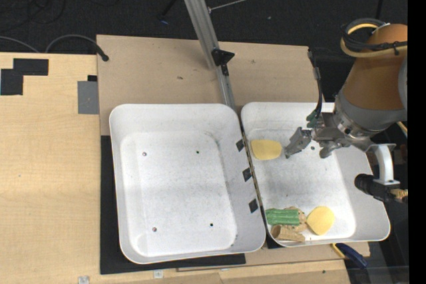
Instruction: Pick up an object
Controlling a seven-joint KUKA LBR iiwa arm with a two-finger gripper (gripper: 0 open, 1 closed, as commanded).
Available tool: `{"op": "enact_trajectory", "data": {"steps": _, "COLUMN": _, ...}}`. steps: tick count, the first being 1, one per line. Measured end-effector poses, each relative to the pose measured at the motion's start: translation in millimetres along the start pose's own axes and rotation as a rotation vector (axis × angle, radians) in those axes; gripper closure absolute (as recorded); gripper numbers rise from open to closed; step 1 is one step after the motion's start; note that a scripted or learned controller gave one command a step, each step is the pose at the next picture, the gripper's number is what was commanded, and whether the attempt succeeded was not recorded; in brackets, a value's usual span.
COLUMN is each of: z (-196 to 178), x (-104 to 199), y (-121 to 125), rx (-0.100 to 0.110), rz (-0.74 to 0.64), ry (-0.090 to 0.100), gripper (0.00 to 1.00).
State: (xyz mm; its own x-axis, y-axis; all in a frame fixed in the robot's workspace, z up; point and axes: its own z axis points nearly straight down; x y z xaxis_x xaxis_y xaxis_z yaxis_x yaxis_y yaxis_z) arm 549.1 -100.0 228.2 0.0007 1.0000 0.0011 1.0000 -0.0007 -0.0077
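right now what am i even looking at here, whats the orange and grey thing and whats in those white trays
You are looking down at a slant from one fixed camera above a workbench. The grey and orange thing at the right is a robot arm, moved by a program. At its end is a two-finger gripper, its tool for grasping. It hangs over the right bin, close beside a pale yellow object, with nothing between its fingers that I can see. The left bin sits beside it. Near the right bin's front edge lie a green object, a round yellow object and a small tan piece. The slanted metal rail behind is part of the rig.
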Motion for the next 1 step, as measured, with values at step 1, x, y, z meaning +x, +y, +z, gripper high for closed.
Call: {"op": "enact_trajectory", "data": {"steps": 1, "z": 45.0, "x": 2.5, "y": -5.6, "rx": 0.000, "rz": 0.000, "ry": 0.001, "gripper": 0.00}}
